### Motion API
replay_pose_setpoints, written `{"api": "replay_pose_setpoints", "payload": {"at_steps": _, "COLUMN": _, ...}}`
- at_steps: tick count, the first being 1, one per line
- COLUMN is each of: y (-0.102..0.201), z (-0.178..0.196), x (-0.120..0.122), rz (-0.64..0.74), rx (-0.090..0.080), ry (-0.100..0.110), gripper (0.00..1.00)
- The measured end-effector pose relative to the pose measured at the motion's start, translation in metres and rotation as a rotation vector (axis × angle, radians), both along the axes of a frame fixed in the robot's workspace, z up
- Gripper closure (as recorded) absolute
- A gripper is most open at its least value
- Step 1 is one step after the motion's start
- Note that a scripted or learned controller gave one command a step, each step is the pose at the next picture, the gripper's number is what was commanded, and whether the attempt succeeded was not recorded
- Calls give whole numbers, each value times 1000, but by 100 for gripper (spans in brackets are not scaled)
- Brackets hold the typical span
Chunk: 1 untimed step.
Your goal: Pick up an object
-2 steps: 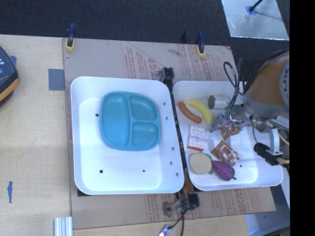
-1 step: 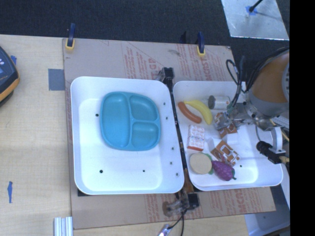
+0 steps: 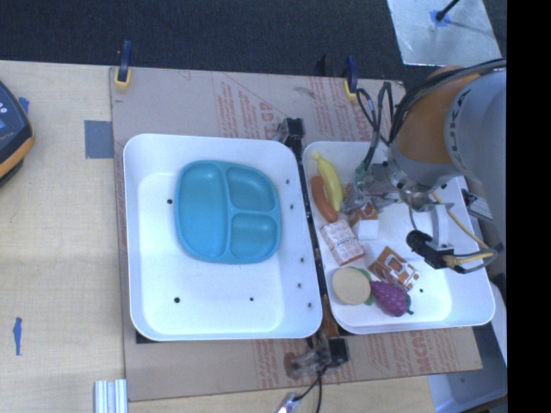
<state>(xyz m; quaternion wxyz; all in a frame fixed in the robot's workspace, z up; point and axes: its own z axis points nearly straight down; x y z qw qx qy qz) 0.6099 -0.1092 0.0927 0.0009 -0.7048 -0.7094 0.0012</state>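
Overhead slanted look at a bench bearing two shallow white bins side by side.

Nearest the camera, along the front edge of the right bin (image 3: 469, 312): a round tan-and-green food piece (image 3: 351, 286), touching a purple grape cluster (image 3: 390, 298) on its right. Just behind those, a small orange-and-white packet (image 3: 394, 268) and a red-and-white carton (image 3: 342, 242), the carton's long axis running roughly front to back.

Further back in the same bin: a small white block (image 3: 368, 229), then an orange carrot-like piece (image 3: 323, 200) and a yellow banana (image 3: 330, 181) lying close together beside the bin's left wall, both with long axes running front to back, slightly slanted.

Over the middle and back of the right bin, reaching in from the right: the grey arm (image 3: 478, 114) with its orange band, wrist hanging low above the toys. Gripper (image 3: 372, 198) buried under the wrist body and cables; cannot tell how wide it stands or whether anything sits in it.

Key relation, as a judgement: white block and carton lying just toward the camera from the gripper, banana and carrot piece just to its left. Nearest candidates for a pick, then, right beneath or beside the tool, with little travel needed.

In the left bin (image 3: 142, 231), well apart from the arm: a blue divided plate (image 3: 228, 212), set toward the back half.

Farthest off: brown board under both bins, blue clamps at its rear edge, dark floor beyond.
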Motion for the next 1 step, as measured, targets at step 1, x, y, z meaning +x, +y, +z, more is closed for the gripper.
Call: {"api": "replay_pose_setpoints", "payload": {"at_steps": 1, "y": 64, "z": 100, "x": -48, "rz": -1, "rx": 1, "ry": -1, "gripper": 100}}
